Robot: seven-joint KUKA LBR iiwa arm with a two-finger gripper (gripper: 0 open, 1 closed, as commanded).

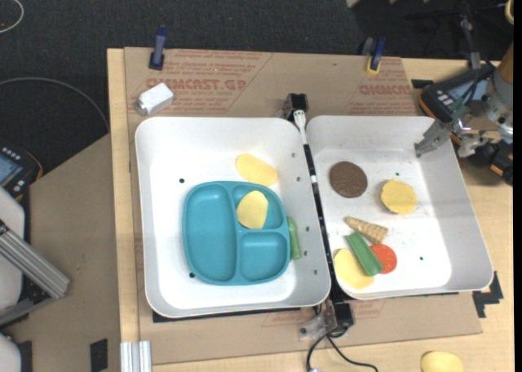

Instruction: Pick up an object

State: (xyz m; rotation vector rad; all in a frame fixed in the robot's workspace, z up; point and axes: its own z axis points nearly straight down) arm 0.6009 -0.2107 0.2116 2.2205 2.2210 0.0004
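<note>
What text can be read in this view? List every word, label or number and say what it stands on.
Red print on the cardboard sheet, upper left: looks like "CAST", rest too blurred to read.
Red print on the cardboard's upper right: too blurred to read.
Faint red print along the cardboard's front edge: unreadable.
White bins, teal divided tray, toy foods: no text seen.

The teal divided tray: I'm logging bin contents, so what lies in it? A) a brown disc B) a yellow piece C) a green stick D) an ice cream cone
B: a yellow piece lies in an upper compartment of the teal divided tray in the left bin; the brown disc is in the right bin.
</note>
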